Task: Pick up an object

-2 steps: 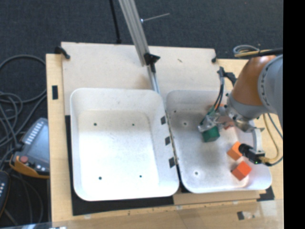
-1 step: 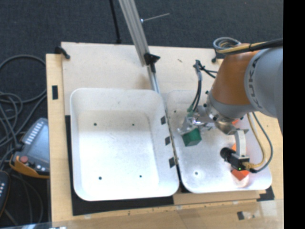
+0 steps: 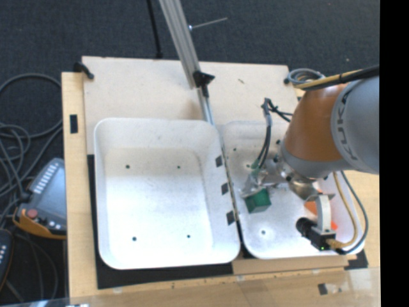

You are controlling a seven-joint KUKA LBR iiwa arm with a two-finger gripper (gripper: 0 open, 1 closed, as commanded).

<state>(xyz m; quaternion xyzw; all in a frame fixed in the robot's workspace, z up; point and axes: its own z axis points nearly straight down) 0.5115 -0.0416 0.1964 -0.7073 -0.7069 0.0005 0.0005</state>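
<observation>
The arm's gripper [image 3: 254,185] reaches down into the right bin [image 3: 281,247], close to the wall that it shares with the left bin [image 3: 160,190]. Just below its tip lies a small green block [image 3: 258,201], slightly tilted, too squat to show a clear long axis. Whether the gripper has hold of the block, I cannot tell.

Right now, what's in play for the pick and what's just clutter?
For the job:
green block, in the right bin
claw, just above the block
orange and white thing, same bin

Just lying about:
left bin
metal post
handheld controller
floor cables
</observation>
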